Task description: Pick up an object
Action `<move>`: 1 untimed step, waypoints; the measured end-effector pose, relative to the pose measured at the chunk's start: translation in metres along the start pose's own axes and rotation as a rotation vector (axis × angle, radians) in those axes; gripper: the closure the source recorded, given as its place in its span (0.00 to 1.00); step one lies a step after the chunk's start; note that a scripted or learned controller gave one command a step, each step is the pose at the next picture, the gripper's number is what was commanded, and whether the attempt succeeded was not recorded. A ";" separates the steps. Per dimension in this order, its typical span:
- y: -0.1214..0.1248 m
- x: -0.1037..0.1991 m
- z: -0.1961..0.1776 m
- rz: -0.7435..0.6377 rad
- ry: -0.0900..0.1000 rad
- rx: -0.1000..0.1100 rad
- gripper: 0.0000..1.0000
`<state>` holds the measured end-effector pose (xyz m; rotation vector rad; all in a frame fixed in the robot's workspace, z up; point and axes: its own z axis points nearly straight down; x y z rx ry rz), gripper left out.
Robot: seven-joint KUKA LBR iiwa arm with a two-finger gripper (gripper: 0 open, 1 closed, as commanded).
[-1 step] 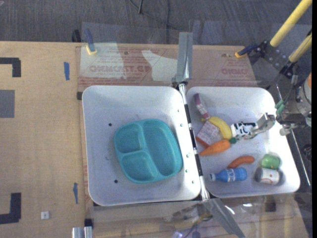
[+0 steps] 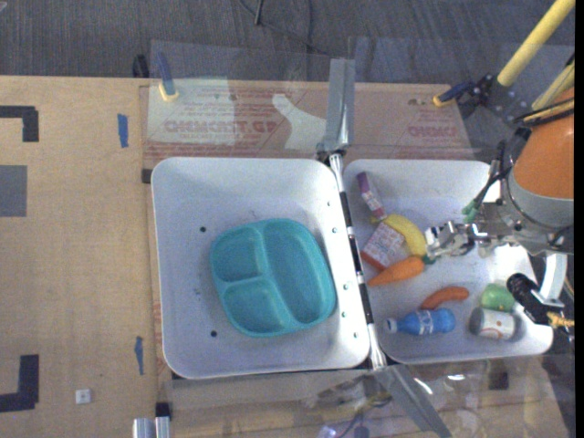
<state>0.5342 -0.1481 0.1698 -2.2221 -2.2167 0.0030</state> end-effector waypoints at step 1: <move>0.048 0.026 0.053 -0.001 -0.011 -0.032 0.00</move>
